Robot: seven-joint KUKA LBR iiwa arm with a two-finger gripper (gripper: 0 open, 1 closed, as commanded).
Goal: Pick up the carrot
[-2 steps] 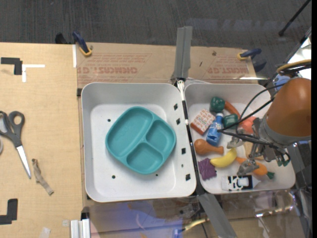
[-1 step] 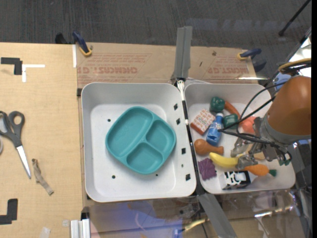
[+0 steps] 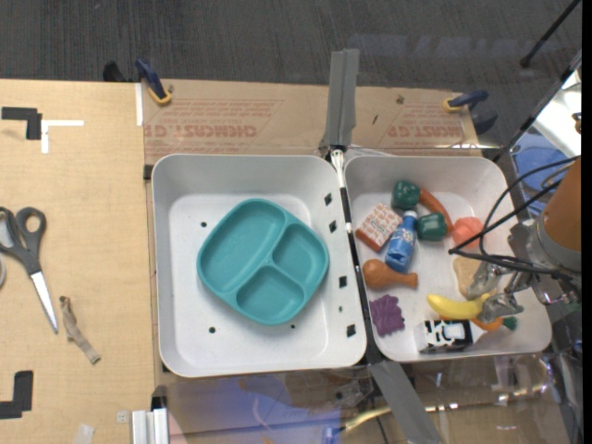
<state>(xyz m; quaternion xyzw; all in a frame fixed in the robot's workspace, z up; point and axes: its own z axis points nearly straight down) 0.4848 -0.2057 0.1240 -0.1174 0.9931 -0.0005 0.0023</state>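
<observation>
Right white plastic bin (image 3: 407, 166), rear: slim tapered orange plastic carrot (image 3: 435, 205), smooth, beside dark green toy (image 3: 405, 193). Gripper (image 3: 490, 289) near glossy curved yellow banana (image 3: 455, 307); grip state indiscernible.

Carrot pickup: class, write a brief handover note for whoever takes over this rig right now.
Pincer: low over the front right of the right bin, beside the banana; whether it is open or shut cannot be told.
Carrot: lying near the bin's far wall, next to a green toy, well apart from the pincer.
Done: nothing yet; the carrot is not lifted.
Left: move the pincer to the carrot, grasp it, lift it.
</observation>
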